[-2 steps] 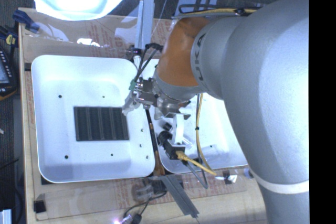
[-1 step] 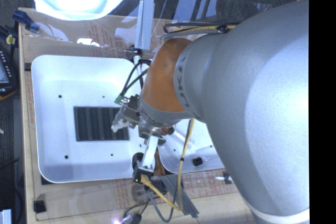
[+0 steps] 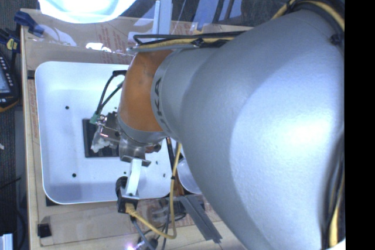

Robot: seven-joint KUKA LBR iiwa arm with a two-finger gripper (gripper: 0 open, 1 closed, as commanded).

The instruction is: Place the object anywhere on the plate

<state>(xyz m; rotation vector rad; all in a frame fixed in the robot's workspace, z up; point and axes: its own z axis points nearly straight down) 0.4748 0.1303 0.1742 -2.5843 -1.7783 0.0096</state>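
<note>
- Not done yet, by the look of it: hard to find the object anywhere for sure, and nothing plainly lying on a plate.
- See the tool down low in the left bin, over a dark square patch near the middle of that bin.
- Cannot tell how wide the tool is open, or whether it has hold of anything; too small and too dark there.
- Could be the object sits right there under the tool, but cannot say so.
- Look at the pale round rim peeking out beneath the arm, toward the near edge of the table: maybe the plate, mostly hidden.
- Left to do, as a guess: get a good hold, lift, carry across to that round rim, let go.
- In the way: the big grey arm with its orange band, covering the right bin from above.
- Also around: loose cables at the near edge of the table, and a black device past the left edge.
</note>
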